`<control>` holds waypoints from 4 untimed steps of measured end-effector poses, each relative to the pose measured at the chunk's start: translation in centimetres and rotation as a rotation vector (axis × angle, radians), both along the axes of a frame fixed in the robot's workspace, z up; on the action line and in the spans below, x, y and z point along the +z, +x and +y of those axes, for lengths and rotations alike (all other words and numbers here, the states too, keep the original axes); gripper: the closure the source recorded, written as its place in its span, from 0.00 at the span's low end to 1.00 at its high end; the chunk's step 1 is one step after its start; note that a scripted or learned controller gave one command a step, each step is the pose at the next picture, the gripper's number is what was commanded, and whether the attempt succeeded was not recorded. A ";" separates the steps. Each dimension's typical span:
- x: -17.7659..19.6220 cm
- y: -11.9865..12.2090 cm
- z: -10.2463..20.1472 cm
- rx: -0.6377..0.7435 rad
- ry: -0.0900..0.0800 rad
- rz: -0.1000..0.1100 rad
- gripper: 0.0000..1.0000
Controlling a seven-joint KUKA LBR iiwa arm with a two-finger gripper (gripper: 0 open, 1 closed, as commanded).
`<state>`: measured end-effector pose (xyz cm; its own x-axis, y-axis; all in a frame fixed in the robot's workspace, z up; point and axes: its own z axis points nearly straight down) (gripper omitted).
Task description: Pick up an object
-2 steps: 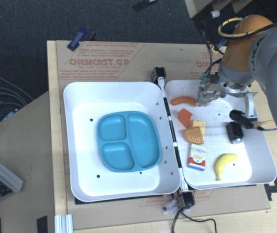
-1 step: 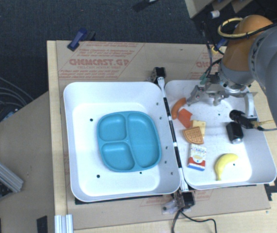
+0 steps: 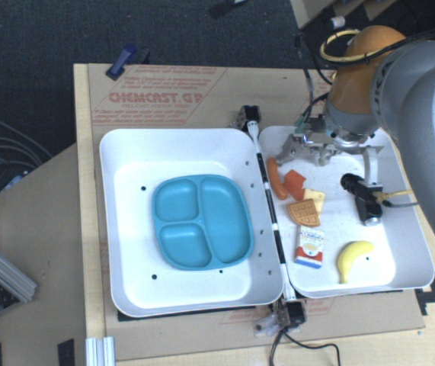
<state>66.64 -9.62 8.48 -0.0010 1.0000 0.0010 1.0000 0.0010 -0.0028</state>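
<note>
Two white bins sit side by side on the surface (image 3: pixel 164 90). The left bin (image 3: pixel 126 151) holds one thing, a blue plate (image 3: pixel 202 221) with three compartments. The right bin (image 3: pixel 400 258) holds six loose pieces: one orange sausage (image 3: pixel 276 180), one red chunk (image 3: pixel 295 181), one yellow wedge (image 3: pixel 315 197), one tan waffle piece (image 3: pixel 305 214), one small carton (image 3: pixel 310 248) and one banana (image 3: pixel 353 258). The pincer (image 3: pixel 307 154) hangs over the far end of the right bin, just above the sausage and the red chunk. It is released, with nothing between its tips.

Blue divided plate (image 3: pixel 202 221) lies in left bin (image 3: pixel 126 170).
</note>
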 end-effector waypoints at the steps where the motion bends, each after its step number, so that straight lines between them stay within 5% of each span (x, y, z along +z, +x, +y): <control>1: 1.1 0.1 0.0 0.000 0.000 -0.002 1.00; 2: 1.0 0.0 0.0 0.000 0.000 -0.001 0.00; 3: -0.1 -8.8 -0.5 -0.002 0.000 0.000 0.00; 4: 1.0 -8.7 -0.4 -0.002 0.000 -0.003 1.00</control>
